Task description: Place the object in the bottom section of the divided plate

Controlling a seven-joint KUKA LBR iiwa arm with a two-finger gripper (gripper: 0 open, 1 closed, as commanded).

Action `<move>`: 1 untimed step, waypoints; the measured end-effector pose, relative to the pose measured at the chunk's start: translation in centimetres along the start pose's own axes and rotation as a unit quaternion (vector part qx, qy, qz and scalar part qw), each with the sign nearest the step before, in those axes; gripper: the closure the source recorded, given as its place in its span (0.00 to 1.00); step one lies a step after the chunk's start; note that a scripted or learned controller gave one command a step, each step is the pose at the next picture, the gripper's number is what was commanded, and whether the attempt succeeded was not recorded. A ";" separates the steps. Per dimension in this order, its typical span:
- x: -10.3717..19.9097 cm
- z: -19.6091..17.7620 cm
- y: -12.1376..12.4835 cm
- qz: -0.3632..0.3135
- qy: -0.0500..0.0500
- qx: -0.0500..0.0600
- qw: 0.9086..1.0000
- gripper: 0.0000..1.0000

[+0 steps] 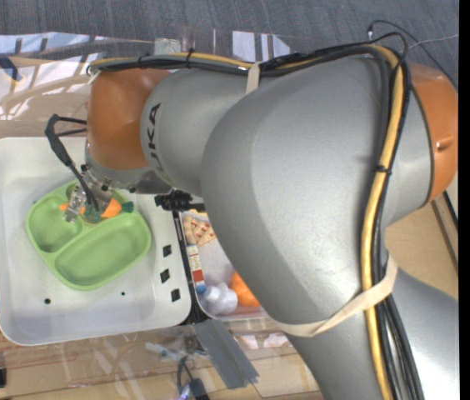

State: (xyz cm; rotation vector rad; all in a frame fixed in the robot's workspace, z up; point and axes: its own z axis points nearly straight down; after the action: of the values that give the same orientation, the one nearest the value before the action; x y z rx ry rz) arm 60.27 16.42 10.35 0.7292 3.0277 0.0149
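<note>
White bin (10, 307) holds my green divided plate (93, 261); gripper (85, 202) hangs over its upper edge, grip unreadable, orange object (112, 209) just right, bottom section below.

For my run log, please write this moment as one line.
gripper: above upper sections of green divided plastic plate | small orange object: beside gripper, upper right section | large bottom section: nothing in it | plate: in left white bin

I'm seeing my arm (302, 182) as smooth, rounded grey casings, with glossy orange bands (118, 115) at the joints. A yellow and black cable bundle (382, 190) runs along the shell, cinched by a pale strap (360, 302). Dark lettering (153, 136) marks the casing beside the orange band.
</note>
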 end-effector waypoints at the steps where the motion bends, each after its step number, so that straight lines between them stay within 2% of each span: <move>1: 0.1 -0.9 0.1 -0.004 0.001 0.001 1.000 1.00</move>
State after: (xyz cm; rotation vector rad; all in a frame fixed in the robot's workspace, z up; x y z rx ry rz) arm 60.19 16.56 11.23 0.7194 3.0336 0.0123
